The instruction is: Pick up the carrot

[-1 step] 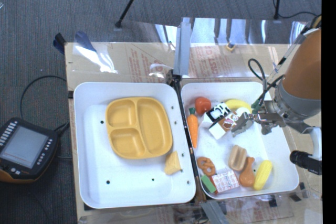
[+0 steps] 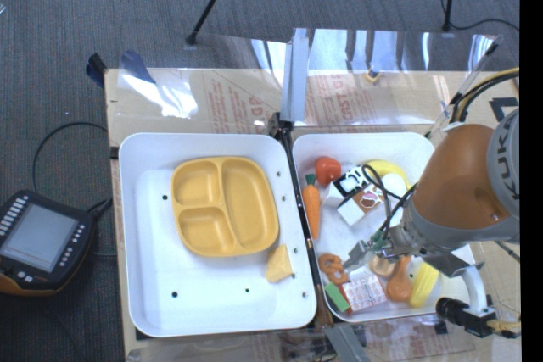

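Gripper [image 2: 366, 250] hovering over the right bin's [image 2: 424, 142] front clutter, finger state unreadable; better shifted to the left wall, aligned lengthwise over the carrot [image 2: 312, 209].

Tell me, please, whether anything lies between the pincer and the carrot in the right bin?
Nothing visible blocks it. The carrot lies along the bin's left wall, and the pincer hovers to its lower right. The pretzel sits below that line, the white box above it.

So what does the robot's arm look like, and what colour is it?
The arm is fat and rounded, with a shiny orange band and grey above it bearing dark letters. Yellow and black cables run along it. Its tool is small, grey and metal.
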Available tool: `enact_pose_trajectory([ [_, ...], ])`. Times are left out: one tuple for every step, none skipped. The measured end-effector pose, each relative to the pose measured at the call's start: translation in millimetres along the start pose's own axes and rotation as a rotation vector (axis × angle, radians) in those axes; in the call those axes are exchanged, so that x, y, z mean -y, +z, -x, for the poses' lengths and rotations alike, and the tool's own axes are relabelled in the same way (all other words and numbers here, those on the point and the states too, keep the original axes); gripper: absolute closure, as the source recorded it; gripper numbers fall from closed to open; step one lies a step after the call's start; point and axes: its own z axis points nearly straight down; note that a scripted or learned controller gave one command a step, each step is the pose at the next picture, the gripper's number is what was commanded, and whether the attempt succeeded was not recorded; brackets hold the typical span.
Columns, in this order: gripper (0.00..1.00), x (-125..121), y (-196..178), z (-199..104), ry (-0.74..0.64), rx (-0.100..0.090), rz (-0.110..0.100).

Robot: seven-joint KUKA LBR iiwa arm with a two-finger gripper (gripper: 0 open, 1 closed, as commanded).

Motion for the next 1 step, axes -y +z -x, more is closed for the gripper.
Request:
enact_pose_trajectory([
  [0.0,7.0,-94.2,64.9,-0.165,0.009,0.016],
])
